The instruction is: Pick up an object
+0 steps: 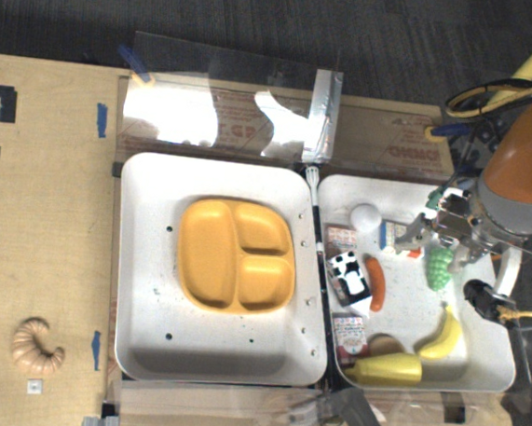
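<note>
So the left bin (139,270) is holding just a yellow divided tray (237,254), sitting roughly in the middle of it with its three compartments facing up.

The right bin (495,365) is where all the clutter is sitting. There's a white ball (366,216) near the back, a small carton with red print (341,235) by the dividing wall, a black and white toy (349,276) in front of that, and an orange-red sausage-looking thing (376,284) lying just beside it. A banana (442,335) is curving along the right side, a yellow block-ish object (387,367) is lying along the front wall, a brown round thing (383,343) is tucked just behind it, and a small printed packet (349,332) is lying near the divider.

The gripper (443,241) is hanging over the back right of that bin, right above a green bumpy object (440,268) that's poking out beneath it. Honestly I can't tell if the jaws are apart or closed, too much metal in the way. The arm (525,167) is getting cut off at the right edge.

Out on the surface (30,231), a tan curled pastry-like toy (38,345) is sitting near the front left, well apart from both bins.
</note>
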You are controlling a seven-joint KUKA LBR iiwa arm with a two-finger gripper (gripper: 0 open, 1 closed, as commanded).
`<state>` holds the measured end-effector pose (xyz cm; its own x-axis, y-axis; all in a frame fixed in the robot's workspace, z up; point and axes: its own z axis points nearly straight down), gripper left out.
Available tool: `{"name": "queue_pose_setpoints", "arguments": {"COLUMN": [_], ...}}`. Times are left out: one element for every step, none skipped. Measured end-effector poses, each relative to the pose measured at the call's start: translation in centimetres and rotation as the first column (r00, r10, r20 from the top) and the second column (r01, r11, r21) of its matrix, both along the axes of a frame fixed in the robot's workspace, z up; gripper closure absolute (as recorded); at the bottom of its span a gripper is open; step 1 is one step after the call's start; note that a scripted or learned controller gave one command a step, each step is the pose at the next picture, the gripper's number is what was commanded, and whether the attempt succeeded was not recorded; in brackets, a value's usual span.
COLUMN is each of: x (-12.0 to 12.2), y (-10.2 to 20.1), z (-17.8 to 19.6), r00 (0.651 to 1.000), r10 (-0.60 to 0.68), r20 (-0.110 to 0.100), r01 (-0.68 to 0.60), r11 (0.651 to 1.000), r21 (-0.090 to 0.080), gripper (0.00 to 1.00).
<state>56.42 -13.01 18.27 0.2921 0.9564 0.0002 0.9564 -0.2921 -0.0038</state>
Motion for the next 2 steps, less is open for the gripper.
{"name": "queue_pose_setpoints", "arguments": {"x": [2.6,3.5], "y": [-0.3,-4.0], "z": [-8.5,-6.0], "r00": [0.978,0.918], "r10": [0.205,0.396], "r20": [0.023,0.007], "r01": [-0.205,-0.396], "r11": [0.979,0.918], "r21": [-0.008,-0.001], "gripper": [0.0,0.0]}}
